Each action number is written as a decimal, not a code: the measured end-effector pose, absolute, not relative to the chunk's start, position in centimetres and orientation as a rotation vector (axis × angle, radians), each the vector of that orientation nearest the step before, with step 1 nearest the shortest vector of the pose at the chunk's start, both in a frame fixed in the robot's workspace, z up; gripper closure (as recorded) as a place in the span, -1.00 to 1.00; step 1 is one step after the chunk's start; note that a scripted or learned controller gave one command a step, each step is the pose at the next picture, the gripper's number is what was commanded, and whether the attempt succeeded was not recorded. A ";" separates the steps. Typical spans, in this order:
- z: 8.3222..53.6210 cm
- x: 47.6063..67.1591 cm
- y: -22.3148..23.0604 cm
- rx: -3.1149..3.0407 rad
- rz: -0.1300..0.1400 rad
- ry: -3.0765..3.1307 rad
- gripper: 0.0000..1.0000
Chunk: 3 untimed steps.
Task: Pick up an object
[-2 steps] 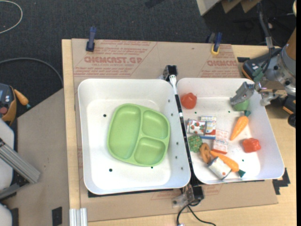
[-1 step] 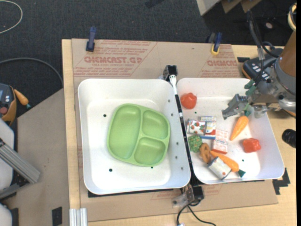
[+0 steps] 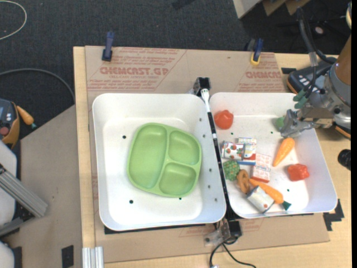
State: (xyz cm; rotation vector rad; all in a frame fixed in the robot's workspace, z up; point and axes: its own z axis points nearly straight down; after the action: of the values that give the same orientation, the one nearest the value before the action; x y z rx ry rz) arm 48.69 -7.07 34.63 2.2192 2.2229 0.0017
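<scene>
One relation governs the coming move: carrot (image 3: pixel 284 150) directly below and just toward the camera from gripper (image 3: pixel 290 124), top end nearly under the fingertips. Long axis tilted, running from upper right down to lower left, inside the right bin (image 3: pixel 323 172). Grip state: cannot tell from this angle; nothing visibly held. Red pepper (image 3: pixel 297 172) just beyond the carrot's lower end, near but apart. Red tomato (image 3: pixel 223 119) well off toward the divider. Judged: short descent onto the carrot, jaws best set across its long axis, not along it.
</scene>
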 end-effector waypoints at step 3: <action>30.0 48.0 -6.3 2.212 0.005 2.228 1.00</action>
State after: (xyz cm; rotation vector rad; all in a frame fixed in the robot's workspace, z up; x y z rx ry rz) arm 48.02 -6.27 29.95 2.2116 2.2282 0.0053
